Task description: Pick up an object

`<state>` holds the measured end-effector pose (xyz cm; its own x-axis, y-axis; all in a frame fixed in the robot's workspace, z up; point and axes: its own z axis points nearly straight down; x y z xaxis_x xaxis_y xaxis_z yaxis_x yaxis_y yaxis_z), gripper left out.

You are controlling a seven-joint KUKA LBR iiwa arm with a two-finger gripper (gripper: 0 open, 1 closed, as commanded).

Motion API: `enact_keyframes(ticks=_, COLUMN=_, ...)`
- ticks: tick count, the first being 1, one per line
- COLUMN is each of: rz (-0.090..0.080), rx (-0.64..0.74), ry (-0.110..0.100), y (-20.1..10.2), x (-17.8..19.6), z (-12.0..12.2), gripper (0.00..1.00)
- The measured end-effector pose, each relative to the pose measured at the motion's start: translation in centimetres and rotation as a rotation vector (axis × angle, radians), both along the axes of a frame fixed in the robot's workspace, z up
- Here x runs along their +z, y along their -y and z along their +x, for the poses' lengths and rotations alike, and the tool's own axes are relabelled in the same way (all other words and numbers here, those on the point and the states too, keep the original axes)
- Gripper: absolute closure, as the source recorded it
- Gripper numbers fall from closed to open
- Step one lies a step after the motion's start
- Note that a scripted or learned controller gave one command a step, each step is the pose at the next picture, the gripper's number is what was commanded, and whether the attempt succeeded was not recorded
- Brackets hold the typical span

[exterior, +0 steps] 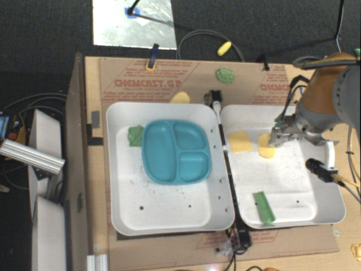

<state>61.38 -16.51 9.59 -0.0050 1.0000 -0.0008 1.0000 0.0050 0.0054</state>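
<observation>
In the right bin [293, 208], you see the gripper [274, 141] down beside the round yellow piece [266, 149], its claw state unreadable, nothing lifted yet.

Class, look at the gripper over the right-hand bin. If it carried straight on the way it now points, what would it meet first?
Most likely the round yellow piece, which lies just beyond the gripper on the right bin floor. The single slanted view leaves the gap between them unclear.
</observation>
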Motion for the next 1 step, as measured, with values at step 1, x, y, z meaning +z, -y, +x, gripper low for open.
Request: enact_keyframes(ticks=1, rz=0.000, rx=0.000, ry=0.000, y=-0.01, x=-0.04, z=-0.01, gripper=0.00)
